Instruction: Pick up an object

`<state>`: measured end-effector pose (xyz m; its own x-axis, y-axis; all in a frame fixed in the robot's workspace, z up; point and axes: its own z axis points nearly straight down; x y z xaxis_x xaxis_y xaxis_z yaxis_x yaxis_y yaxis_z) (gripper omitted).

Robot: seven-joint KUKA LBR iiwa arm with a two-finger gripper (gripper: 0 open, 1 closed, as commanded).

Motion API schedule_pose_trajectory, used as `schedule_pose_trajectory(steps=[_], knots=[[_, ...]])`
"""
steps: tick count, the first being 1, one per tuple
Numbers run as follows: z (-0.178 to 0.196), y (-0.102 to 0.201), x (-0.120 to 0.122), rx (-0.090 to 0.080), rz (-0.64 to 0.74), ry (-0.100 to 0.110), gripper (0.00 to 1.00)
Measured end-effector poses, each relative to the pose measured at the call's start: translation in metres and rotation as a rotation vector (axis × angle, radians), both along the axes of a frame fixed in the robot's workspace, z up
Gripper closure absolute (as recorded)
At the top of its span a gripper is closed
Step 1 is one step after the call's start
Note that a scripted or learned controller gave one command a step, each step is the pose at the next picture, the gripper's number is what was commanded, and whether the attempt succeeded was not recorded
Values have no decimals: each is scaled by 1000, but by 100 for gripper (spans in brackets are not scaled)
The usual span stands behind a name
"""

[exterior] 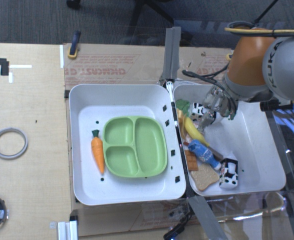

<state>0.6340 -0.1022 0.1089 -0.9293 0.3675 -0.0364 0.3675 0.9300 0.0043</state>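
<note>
A toy carrot [97, 151], orange with a green top, lies lengthwise in the left bin [121, 96], just beside the left edge of a light green divided plate [135, 146] with three compartments, which rests flat in the middle of that bin. In the right bin [259, 149], several small things crowd the left side. A yellow banana [192, 129] lies slanted near the top. Below it a blue bottle [204, 152] lies on its side. A slice of toy bread [203, 179] lies flat near the bin's lower edge, touching a black-and-white cow figure [229, 173]. Another black-and-white patterned thing [201, 110] sits near the top, beside something green [182, 105].
</note>
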Motion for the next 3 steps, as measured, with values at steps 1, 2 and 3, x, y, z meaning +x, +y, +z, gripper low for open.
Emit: schedule_pose_trajectory(steps=[1,2,3], knots=[[-10,-11,15,12,-243,19,0],[-10,0,0,16,-615,17,0],[-12,-2,-12,26,-888,19,0]])
